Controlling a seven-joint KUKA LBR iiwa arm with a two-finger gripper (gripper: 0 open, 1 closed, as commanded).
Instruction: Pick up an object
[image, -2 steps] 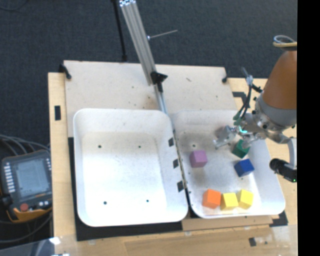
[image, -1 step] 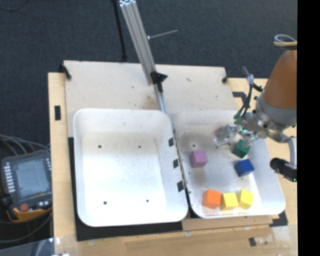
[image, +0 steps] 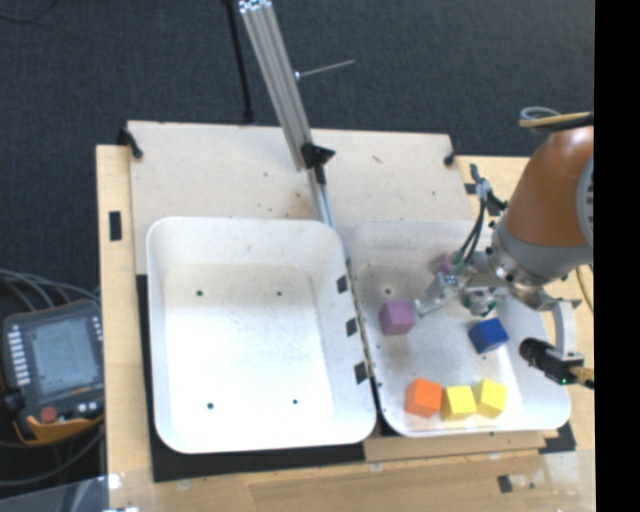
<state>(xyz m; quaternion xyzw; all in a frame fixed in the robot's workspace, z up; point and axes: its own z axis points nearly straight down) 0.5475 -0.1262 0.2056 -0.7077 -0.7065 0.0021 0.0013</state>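
Observation:
Several blocks lie in the right bin (image: 400, 250). A purple cube (image: 397, 317) sits near its left wall. A blue cube (image: 487, 335) rests further right. Along the front wall stand an orange cube (image: 424, 397) and two yellow cubes (image: 460, 402) (image: 492, 397) in a row. My gripper (image: 452, 290) hangs over the middle of the right bin, between the purple and blue cubes, with a small pinkish thing (image: 443, 265) just behind it. Nothing shows between its fingers.
The left bin (image: 250, 330) lies beside the right one, sharing a middle rim. A slanted metal rail (image: 285, 90) rises from the back of the bench. A teach pendant (image: 55, 360) sits off the bench at the left.

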